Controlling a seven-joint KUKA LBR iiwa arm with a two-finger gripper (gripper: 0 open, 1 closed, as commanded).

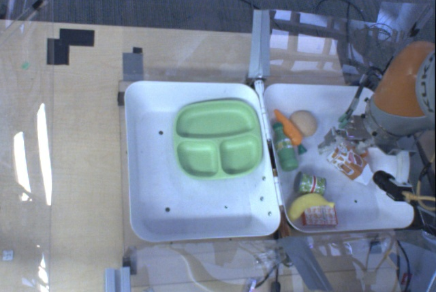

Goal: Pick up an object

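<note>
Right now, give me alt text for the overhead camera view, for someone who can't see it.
A grey and orange robot arm reaches from the right over the right white bin, which holds a carrot, green bottle, banana, can and snack packets. The left bin holds a green divided tray.

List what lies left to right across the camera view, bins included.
Left bin → green divided tray → green bottle → green can → printed packet → arm's orange band.
</note>
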